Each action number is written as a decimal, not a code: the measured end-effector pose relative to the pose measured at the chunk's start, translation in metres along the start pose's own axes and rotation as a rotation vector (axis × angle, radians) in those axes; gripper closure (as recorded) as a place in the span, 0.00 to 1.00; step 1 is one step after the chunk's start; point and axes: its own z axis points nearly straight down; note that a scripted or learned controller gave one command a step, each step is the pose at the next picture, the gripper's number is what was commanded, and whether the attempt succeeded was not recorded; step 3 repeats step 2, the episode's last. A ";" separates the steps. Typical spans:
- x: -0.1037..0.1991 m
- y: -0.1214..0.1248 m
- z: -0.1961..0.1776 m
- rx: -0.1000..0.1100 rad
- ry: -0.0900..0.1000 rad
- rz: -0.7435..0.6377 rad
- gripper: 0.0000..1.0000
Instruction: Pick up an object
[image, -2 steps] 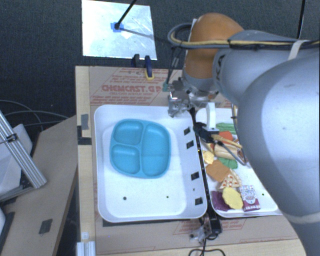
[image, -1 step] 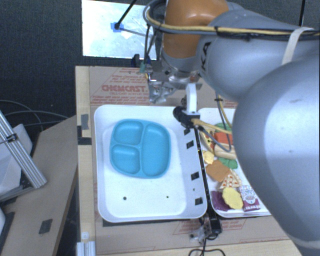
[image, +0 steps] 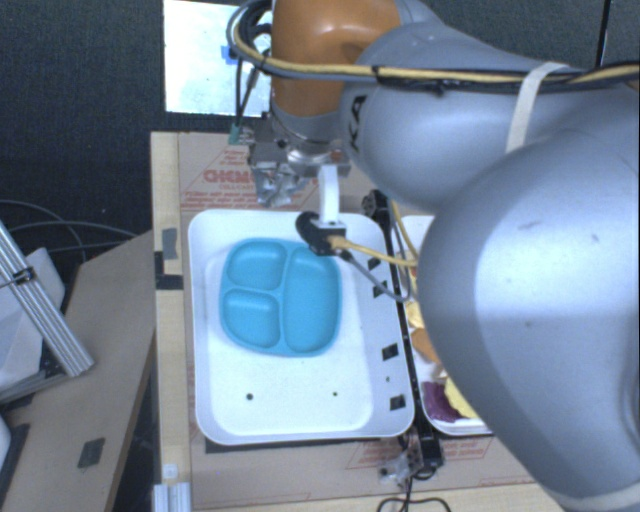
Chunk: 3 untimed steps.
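Note:
A light blue plate (image: 281, 296) with three compartments lies flat in the left white bin (image: 300, 410), toward its far half. My gripper (image: 274, 186) hangs over the far rim of that bin, just beyond the plate's far edge, under the orange wrist band (image: 320, 50). Nothing shows in it. A black cable fitting (image: 318, 236) sits beside it over the plate's far right corner. In the right bin (image: 440, 425), mostly hidden by my arm, an orange piece (image: 424, 345) and a yellow piece (image: 458, 402) peek out.
My grey arm (image: 520, 230) covers most of the right bin and the right of the bench. Yellow and black cables (image: 375, 262) hang over the divider between the bins. A cardboard sheet (image: 215, 180) lies under the bins. An aluminium frame (image: 35, 300) stands at left.

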 end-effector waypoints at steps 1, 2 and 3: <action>0.013 0.000 0.017 0.003 -0.002 0.003 1.00; 0.000 0.001 -0.054 -0.004 -0.001 0.008 1.00; 0.000 0.001 -0.054 -0.004 -0.001 0.008 1.00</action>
